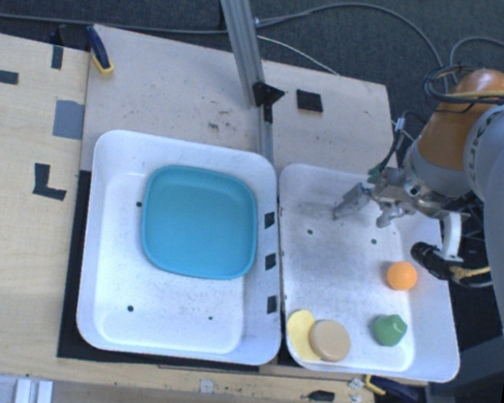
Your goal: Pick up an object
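My gripper hangs over the back part of the right bin, open, with nothing between its fingers. In that bin lie an orange ball at the right side, a green object nearer the front right, and a tan round piece resting on a yellow disc at the front left. The gripper is well behind and to the left of the orange ball, apart from all of them.
The left bin holds a blue square plate. A metal pole rises at a slant behind the bins. Cables run along the back and beside the arm at the right.
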